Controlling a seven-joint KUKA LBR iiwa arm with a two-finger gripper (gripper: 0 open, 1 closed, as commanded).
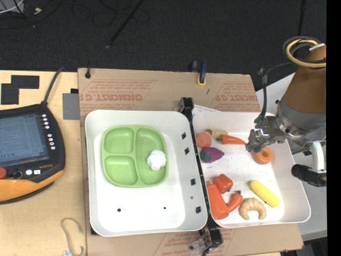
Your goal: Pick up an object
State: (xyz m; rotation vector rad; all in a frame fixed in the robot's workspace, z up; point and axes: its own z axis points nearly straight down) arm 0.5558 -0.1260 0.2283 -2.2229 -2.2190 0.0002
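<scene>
Likely target: small orange ring-shaped toy (pixel 263 156) in the right white bin (pixel 298 217), near its upper right side, directly under the end effector (pixel 258 141). End effector sits just above and touching or nearly touching the ring's upper left edge; can't tell whether it is spread or pressed together, the dark hardware blurs together. Nothing visibly pinched.

Doing the step well, as a judgement: centre over the ring before descending, straddle one wall of the ring rather than the hole, close only once low enough, lift straight up. The bin's right wall is close, so keep clearance there. Small orange carrot-shaped toy (pixel 231 140) lies just left, could get nudged.

Other items in same bin: pinkish round toy (pixel 203 139), purple lumpy toy (pixel 212 154), red-orange plastic pieces (pixel 221 196) in a cluster, yellow corn-like toy (pixel 265 192), tan croissant-shaped toy (pixel 253 208).

Left white bin (pixel 101 217) holds a green three-compartment plastic plate (pixel 120 159) with a white crumpled lump (pixel 156 159) in its lower right compartment.

Both bins rest on brown cardboard sheet (pixel 138 92) on the desk. Printed red text on cardboard appears upside down, not reliably readable. Black-and-orange handheld control pendant (pixel 26 153) at far left, screen text too small to read.
</scene>
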